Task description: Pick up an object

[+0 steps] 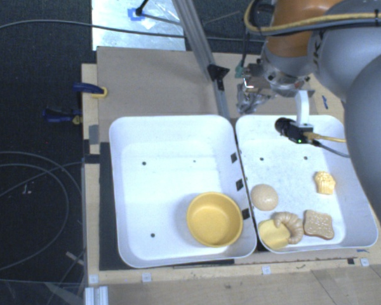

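no legible text, no labels, no brand marks, no numbers on anything in view

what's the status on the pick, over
End effector above far edge of right bin, nothing seen held. Yellow bowl in left bin; round bun, croissant, toast near right bin's front. Path unobstructed.
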